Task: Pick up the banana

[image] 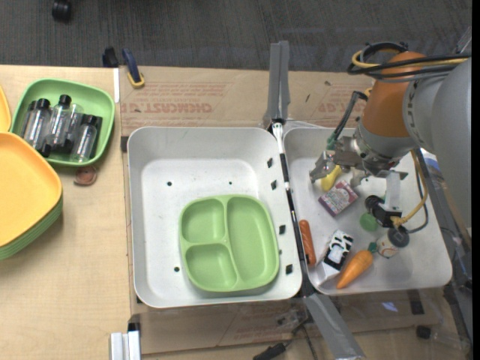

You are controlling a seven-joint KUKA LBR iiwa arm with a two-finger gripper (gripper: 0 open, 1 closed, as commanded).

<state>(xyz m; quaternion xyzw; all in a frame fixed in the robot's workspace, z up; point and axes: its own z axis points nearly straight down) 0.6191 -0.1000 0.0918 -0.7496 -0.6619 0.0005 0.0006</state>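
The banana (331,177) is a small yellow piece in the upper left part of the right bin (431,276). My gripper (328,168) reaches in from the right and sits directly on it, with the grey fingers on either side of its upper end. The yellow lower end sticks out below the fingertips. The banana looks to be held close to the bin floor, and the gripper hides its top.
Close by lie a pink packet (339,197), a green object (367,220), a carrot (354,268), a black-and-white toy (339,247) and a red stick (306,240). The left bin (150,201) holds a green divided plate (229,242). A bottle tray (64,122) and yellow plates (22,193) sit far left.
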